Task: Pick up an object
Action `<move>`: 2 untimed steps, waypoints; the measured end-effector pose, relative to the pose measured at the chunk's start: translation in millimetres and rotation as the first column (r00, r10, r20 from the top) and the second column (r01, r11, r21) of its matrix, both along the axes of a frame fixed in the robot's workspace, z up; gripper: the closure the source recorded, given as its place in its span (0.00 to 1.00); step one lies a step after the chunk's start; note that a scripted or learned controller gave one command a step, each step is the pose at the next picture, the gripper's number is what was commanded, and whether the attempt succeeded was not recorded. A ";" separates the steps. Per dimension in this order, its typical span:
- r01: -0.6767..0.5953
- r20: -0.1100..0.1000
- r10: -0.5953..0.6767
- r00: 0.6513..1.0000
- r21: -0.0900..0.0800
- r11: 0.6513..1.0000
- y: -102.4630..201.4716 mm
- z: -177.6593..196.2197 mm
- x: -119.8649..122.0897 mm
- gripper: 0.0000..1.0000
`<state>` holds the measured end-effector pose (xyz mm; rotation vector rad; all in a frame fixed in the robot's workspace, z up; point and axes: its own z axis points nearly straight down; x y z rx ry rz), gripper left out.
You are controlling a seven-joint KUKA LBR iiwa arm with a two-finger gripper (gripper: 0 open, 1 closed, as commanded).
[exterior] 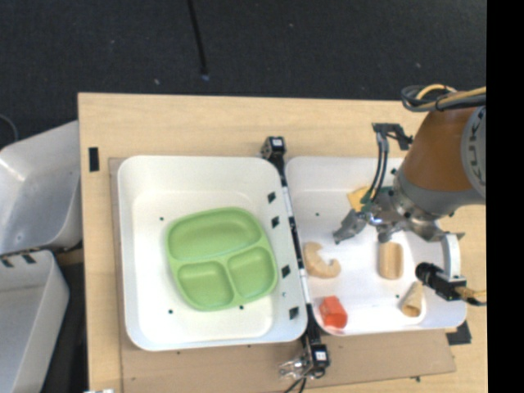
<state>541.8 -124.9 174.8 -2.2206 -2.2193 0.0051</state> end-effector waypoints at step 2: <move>0.001 0.002 -0.001 1.000 0.000 1.000 -11.0 -75.4 -5.8 0.00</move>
